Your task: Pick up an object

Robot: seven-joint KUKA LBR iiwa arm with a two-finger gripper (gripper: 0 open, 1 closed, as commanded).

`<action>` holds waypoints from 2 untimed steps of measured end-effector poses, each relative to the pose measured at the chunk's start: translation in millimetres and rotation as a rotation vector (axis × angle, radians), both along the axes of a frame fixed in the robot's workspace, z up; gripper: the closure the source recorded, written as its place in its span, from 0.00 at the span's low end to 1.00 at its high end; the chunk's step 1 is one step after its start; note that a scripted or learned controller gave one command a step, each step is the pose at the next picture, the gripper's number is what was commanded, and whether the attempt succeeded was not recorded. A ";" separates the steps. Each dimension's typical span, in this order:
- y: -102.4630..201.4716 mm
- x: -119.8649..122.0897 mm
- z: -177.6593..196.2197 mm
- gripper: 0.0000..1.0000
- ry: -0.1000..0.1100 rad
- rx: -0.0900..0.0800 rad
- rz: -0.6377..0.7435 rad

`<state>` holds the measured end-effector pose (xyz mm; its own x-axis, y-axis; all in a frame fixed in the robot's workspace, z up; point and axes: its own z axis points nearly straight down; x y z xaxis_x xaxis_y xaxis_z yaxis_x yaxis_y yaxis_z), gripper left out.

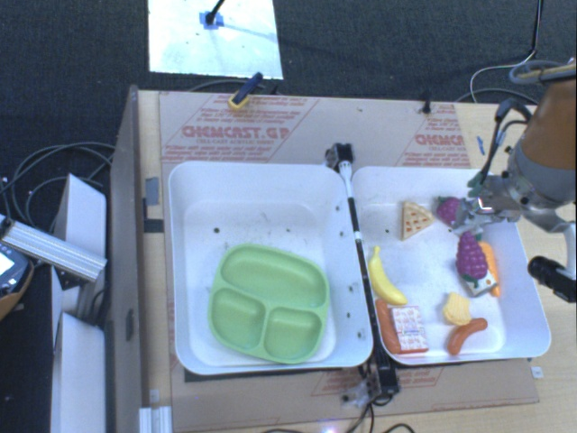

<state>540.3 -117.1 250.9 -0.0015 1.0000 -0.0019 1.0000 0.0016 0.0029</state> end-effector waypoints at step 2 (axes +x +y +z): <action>-32.6 -52.7 -77.4 0.00 0.003 0.001 0.000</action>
<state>487.6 -149.7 173.5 -0.0017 1.0000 -0.0007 1.0000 0.0017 0.0000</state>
